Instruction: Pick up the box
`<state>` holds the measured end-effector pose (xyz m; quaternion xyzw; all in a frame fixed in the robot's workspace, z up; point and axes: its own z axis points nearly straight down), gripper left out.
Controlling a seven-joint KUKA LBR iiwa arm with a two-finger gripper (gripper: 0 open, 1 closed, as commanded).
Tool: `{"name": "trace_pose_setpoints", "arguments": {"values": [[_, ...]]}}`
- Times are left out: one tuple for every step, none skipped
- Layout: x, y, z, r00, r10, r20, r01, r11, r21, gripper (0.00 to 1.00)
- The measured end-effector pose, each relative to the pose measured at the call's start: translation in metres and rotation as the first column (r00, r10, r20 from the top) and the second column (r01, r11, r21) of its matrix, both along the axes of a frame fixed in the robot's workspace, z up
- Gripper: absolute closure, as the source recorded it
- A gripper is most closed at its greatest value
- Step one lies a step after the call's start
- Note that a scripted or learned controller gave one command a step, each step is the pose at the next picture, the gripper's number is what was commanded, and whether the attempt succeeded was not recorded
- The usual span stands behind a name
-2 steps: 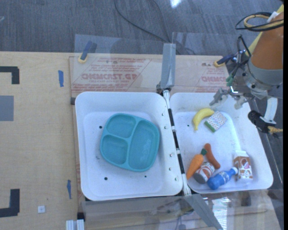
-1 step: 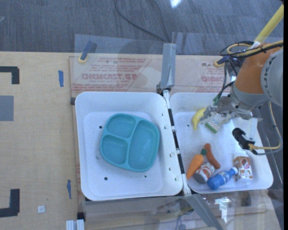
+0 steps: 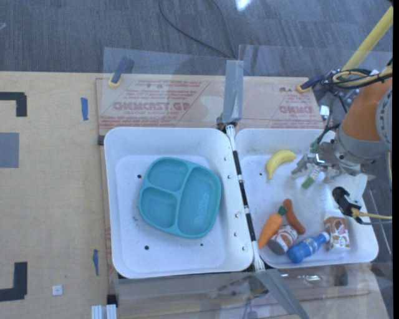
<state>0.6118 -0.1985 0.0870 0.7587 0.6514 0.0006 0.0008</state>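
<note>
Now my pincer point(image 3: 310, 167) hovers low in the right bin point(image 3: 249, 146), fingers spread wide, nothing between them. Just beside it, away from my arm, lies the banana point(image 3: 278, 162). The box point(image 3: 337, 232) stands well apart, toward the bin's near corner. It looks light, thin-walled, crushable; I'd grip its flat sides gently.

The worktop point(image 3: 50, 205) is light wood, with black tape marks point(image 3: 14, 103) and small blue tape strips point(image 3: 84, 108) on its left part. A clear plastic sheet with red print point(image 3: 156, 99) lies under the two white bins point(image 3: 118, 146). Behind the worktop the floor point(image 3: 93, 25) is dark grey carpet, and a black cable point(image 3: 187, 31) runs across it. A bright spot of light point(image 3: 243, 5) shows at the top edge.
</note>
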Motion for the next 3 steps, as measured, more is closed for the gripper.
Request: {"name": "trace_pose_setpoints", "arguments": {"values": [[0.001, -0.001, 0.012, 1.000, -0.002, 0.005, 0.002, 1.000, 0.000, 1.00], [0.056, 0.071, 0.135, 1.000, -0.021, 0.001, 0.021, 1.000, -0.001, 1.00], [0.055, 0.153, 0.120, 0.983, -0.184, -0.005, 0.184, 0.983, 0.000, 1.00]]}}
